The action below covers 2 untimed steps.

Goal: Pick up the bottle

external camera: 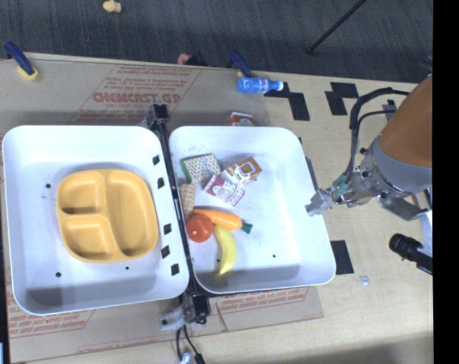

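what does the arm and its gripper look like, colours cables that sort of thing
The arm has a grey body with a broad orange band above the wrist. Thin black cables loop along its side. The gripper is a small grey metal piece at the tip.

A light tan bench [366, 317] fills the scene, marked with black tape squares [341, 256] along its right side. A brown printed cardboard sheet [130, 89] lies flat on it. On the cardboard sit two shallow white bins side by side, touching: the left bin [24, 203] and the right bin [290, 226]. A small blue bottle [258, 86] lies on its side on the bench surface behind the right bin, near the far edge. Blue clamps [20, 59] grip the bench's far edge.
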{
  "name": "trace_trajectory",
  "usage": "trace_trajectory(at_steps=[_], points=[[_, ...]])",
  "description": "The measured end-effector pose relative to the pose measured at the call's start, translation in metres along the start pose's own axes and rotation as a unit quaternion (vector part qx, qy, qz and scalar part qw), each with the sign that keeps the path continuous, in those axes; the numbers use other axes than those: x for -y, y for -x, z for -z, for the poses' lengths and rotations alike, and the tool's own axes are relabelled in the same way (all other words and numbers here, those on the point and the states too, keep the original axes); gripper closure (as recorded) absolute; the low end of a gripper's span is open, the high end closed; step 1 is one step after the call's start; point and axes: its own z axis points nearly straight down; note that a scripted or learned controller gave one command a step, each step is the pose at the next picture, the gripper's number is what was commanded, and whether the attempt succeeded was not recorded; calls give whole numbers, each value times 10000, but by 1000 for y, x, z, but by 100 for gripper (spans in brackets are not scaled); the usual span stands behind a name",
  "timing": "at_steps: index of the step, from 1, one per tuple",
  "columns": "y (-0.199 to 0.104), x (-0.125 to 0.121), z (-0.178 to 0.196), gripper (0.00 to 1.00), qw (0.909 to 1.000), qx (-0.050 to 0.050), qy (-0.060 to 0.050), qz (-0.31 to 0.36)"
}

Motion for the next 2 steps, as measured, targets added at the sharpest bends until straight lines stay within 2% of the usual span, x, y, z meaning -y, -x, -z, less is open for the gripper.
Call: trace_trajectory(at_steps=[1,2], points=[[0,0,-7,100,9973,-16,-14,735],[1,0,3,100,9981,2,0,624]])
